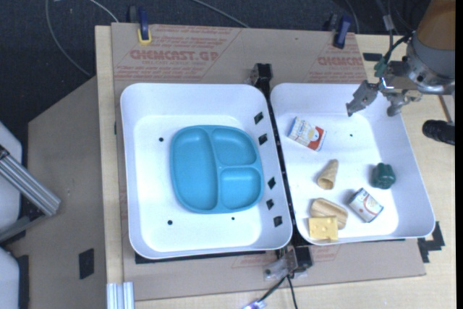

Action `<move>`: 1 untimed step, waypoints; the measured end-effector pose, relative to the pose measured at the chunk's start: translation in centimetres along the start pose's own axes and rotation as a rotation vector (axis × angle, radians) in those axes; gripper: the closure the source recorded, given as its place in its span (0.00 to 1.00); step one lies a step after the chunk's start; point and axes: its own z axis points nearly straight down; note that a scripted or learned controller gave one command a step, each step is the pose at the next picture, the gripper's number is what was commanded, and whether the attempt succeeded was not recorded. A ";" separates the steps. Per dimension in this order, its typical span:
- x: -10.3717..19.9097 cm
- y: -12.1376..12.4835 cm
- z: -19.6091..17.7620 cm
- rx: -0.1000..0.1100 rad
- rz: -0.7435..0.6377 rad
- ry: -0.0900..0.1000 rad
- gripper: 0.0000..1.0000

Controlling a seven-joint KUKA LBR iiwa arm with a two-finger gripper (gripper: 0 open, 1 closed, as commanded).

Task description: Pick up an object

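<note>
Fingers spread apart, empty, our grey two-finger gripper (376, 103) hangs over the right white bin's (412, 177) far edge; the frame crops the arm.

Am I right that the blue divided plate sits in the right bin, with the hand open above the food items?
Not quite. The camera view shows the blue divided plastic plate in the left white bin, not the right one. The rest holds: the hand is open above the right white bin, which holds the small food items.
</note>
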 end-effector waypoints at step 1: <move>0.0 0.2 -0.6 -0.012 -0.003 -0.002 0.00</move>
